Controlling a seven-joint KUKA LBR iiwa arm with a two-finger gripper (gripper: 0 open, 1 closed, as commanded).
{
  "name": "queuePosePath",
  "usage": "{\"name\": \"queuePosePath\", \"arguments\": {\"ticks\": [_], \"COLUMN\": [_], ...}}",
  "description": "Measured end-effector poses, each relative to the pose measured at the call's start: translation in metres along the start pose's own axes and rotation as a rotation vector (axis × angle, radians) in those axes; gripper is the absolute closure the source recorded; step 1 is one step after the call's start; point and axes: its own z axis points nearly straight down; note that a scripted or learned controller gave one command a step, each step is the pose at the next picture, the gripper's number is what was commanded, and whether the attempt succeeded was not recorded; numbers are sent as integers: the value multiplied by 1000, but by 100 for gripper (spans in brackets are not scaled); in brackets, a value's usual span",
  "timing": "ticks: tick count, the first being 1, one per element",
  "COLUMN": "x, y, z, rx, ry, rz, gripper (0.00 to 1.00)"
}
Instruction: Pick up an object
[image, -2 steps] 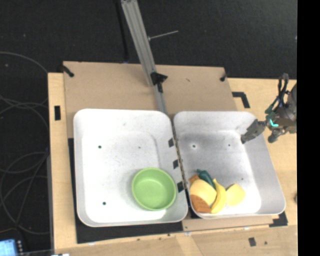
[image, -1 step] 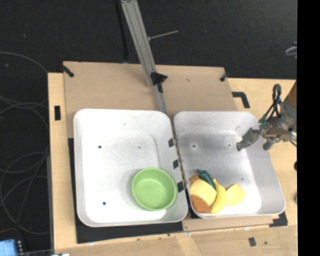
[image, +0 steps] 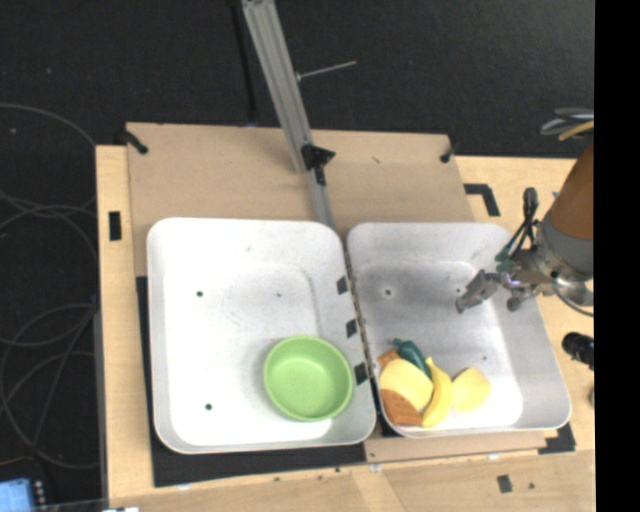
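Note:
A lime-green bowl sits near the front right corner of the left bin. At the front of the right bin lies a cluster of toy food. It holds a yellow banana, a yellow-and-brown round piece, a pale yellow lump and a dark green piece. My gripper hangs over the right part of the right bin, behind and to the right of the cluster. Its fingers are spread and open, with nothing between them.
A grey metal post rises from behind the bins, slanting to the top of the view. The raised seam between the two bins runs just left of the food cluster. Cables lie on the dark floor at the left.

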Motion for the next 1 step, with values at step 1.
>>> {"name": "queuePosePath", "arguments": {"ticks": [1], "x": [-2], "y": [-1], "z": [40], "rx": [-5], "ry": [0], "rz": [0], "gripper": [0]}}
